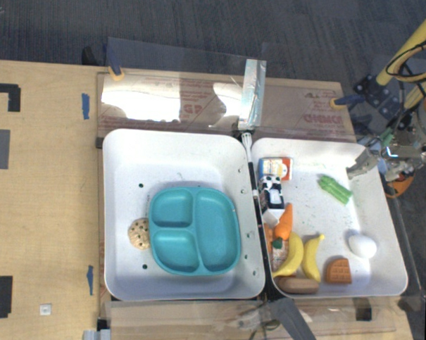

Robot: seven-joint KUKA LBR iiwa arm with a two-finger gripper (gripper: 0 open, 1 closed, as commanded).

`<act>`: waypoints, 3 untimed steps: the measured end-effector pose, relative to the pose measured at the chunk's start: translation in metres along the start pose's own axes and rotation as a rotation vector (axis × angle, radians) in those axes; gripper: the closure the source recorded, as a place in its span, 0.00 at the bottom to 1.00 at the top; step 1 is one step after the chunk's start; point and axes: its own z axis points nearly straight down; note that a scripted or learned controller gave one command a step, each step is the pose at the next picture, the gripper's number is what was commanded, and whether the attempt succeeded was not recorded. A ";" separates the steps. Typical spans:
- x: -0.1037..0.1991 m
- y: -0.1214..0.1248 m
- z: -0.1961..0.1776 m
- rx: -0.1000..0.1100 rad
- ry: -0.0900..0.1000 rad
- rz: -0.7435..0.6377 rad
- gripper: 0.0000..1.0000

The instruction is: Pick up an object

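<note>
Bananas [299, 255], a waffle [338, 270] and an egg [362, 245] are shown along the near edge of the right bin [391, 279]; a green pod [335, 189] lies farther back. The approach step is judged to be in hand. The hand [368, 163] is seen at the bin's far right rim, holding nothing; its opening cannot be told. A descent over one object is called for next.
</note>
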 end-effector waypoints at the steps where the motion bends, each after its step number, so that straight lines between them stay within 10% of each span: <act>1: -0.011 0.036 0.129 -0.011 0.009 -0.045 0.00; 2: -0.012 0.036 0.119 -0.012 0.002 -0.047 1.00; 3: -0.010 0.036 0.120 -0.009 0.006 -0.048 0.00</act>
